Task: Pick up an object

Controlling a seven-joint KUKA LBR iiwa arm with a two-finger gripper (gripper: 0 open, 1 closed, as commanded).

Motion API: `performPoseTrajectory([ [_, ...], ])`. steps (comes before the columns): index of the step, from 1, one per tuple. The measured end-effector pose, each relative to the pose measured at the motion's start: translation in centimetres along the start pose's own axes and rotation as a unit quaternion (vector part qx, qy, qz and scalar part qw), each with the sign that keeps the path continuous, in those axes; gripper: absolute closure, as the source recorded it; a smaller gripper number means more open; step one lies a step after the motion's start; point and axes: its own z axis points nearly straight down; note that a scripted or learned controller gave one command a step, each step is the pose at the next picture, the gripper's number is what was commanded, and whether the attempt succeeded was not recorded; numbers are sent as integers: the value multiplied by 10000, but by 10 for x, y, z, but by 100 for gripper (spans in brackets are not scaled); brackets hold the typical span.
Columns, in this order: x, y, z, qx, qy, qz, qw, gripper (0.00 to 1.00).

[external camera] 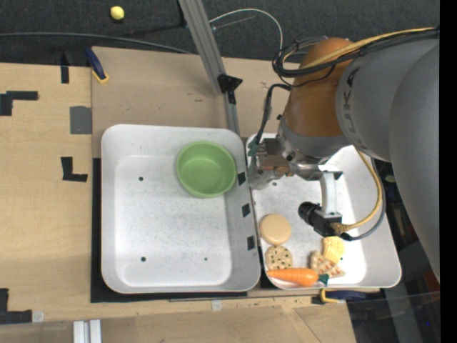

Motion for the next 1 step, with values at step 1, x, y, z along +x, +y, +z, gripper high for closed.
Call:
performPoseTrajectory([
  [1, 64, 2, -2, -7, 3, -9, 10000, 100],
])
